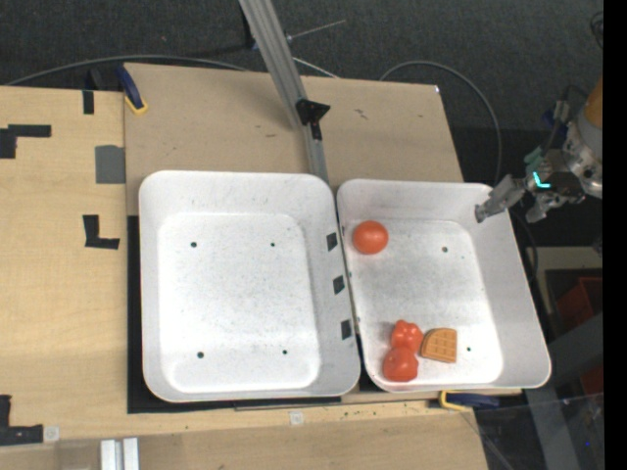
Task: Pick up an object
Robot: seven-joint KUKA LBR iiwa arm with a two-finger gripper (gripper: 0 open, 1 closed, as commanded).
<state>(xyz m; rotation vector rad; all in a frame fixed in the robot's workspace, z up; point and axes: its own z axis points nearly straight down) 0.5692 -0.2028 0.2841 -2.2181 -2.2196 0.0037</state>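
The right bin (509,292) holds three small objects. A round orange-red ball (369,237) lies near its far left corner. By its near edge a lumpy red piece (401,352) touches a tan waffle-like piece (439,345). My gripper (511,209) hovers over the right bin's far right corner, well apart from all three objects. Its fingers stand open with nothing between them.
The left bin (157,262) sits beside the right one, with black clips along the shared edge. A slanted metal pole (284,62) comes down from the top to the far end of the bins' joint. A blue and yellow clamp (132,91) lies on the bench at the far left.
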